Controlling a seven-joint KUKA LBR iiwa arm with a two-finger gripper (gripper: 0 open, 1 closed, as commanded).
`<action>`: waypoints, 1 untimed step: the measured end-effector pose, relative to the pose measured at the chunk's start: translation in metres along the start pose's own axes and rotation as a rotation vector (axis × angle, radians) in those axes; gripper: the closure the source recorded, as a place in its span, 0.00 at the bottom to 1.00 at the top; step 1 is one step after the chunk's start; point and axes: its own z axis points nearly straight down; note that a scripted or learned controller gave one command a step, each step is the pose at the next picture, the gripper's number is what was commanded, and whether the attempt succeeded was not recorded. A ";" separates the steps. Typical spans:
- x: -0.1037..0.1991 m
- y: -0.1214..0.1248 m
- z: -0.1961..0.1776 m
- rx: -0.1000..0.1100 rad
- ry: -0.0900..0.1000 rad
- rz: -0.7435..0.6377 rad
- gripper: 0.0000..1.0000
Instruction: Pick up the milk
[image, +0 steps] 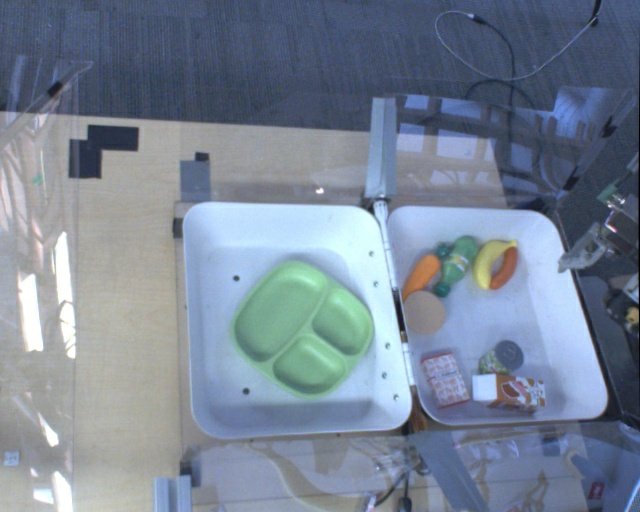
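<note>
The milk (509, 391) is a small carton with a white end and an orange-brown body. It lies on its side at the front of the right bin (560, 330), close to the front wall. My gripper (588, 250) shows as a grey shape at the right edge of the view, just outside the right bin's far right rim. It is well behind and to the right of the milk and is not touching anything.
In the right bin with the milk are a carrot (421, 273), a green bottle (455, 263), a banana (495, 263), a tan disc (425, 313), a pink box (443, 378) and a grey-lidded can (504, 356). The left bin (215, 250) holds a green divided plate (303, 327).
</note>
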 end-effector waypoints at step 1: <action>0.027 -0.070 0.118 0.007 -0.002 0.130 0.00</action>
